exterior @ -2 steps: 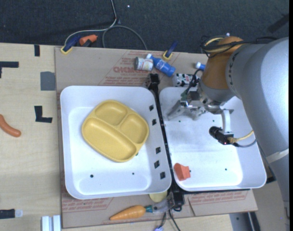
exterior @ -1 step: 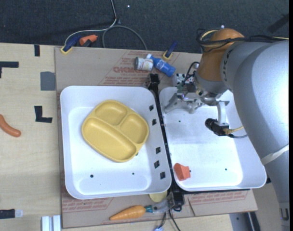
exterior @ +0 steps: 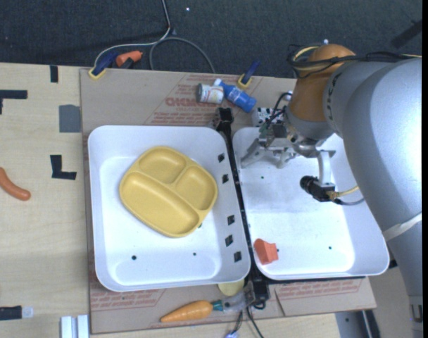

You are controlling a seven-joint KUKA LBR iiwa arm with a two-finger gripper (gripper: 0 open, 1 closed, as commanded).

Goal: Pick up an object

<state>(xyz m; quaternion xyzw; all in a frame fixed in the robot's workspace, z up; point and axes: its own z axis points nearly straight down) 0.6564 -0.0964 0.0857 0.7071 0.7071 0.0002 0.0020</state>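
Observation:
A small orange-red block (exterior: 265,251) lies in the right bin (exterior: 341,259), near its front left corner. A yellow divided plate (exterior: 170,189) rests in the middle of the left bin (exterior: 108,245). My gripper (exterior: 266,158) hangs low over the back left part of the right bin, close to the divider between the bins. Its two grey fingers (exterior: 249,155) stand spread apart, open, with only white bin floor between them. The block is well in front of the gripper, apart from it.
A carrot (exterior: 189,311) lies on the bench in front of the bins. A blue and white bottle (exterior: 228,94) lies behind them, and a sausage (exterior: 11,184) sits far left on the table. The grey arm (exterior: 383,139) covers the right bin's back right.

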